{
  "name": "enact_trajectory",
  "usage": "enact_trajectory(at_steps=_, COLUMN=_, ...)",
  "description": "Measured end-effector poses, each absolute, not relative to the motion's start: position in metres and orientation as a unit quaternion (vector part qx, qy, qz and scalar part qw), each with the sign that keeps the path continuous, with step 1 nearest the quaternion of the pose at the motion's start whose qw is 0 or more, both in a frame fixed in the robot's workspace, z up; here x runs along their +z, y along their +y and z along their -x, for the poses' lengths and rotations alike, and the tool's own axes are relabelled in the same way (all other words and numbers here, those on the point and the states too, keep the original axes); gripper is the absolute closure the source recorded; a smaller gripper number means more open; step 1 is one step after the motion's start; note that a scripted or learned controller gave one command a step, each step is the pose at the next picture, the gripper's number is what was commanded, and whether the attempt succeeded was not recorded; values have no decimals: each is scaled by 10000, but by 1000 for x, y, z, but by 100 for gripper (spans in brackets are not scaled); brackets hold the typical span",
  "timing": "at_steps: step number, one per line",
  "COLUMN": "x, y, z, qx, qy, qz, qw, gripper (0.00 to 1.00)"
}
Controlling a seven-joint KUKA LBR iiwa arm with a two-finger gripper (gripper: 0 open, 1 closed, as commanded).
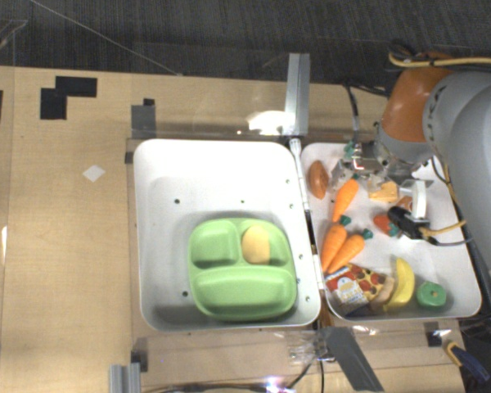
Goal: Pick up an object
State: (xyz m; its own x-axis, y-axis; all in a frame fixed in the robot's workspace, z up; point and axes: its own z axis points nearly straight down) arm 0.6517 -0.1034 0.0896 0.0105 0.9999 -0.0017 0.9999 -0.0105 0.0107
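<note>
Carrots (pixel 341 234) crowd the right bin (pixel 466 297), just right of the divider, among a banana (pixel 403 281), a green ring (pixel 430 294) and a packet (pixel 353 285). Your gripper (pixel 368 166) hangs low over that bin's far end, presumably to pick there; its opening I cannot tell. Left of the divider, a green tray (pixel 241 285) holds a yellow ball (pixel 256 244).

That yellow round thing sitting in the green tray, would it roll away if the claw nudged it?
Probably only a little. The yellow ball looks rounded and smooth, so it could roll and slip, but it sits in a walled compartment of the green tray, which should stop it. It seems small and likely light.
</note>
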Motion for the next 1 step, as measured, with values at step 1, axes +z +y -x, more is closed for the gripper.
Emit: enact_trajectory(at_steps=1, x=102, y=-100, z=-655, qx=70, qy=7055, qz=-7087, qw=65, gripper=100)
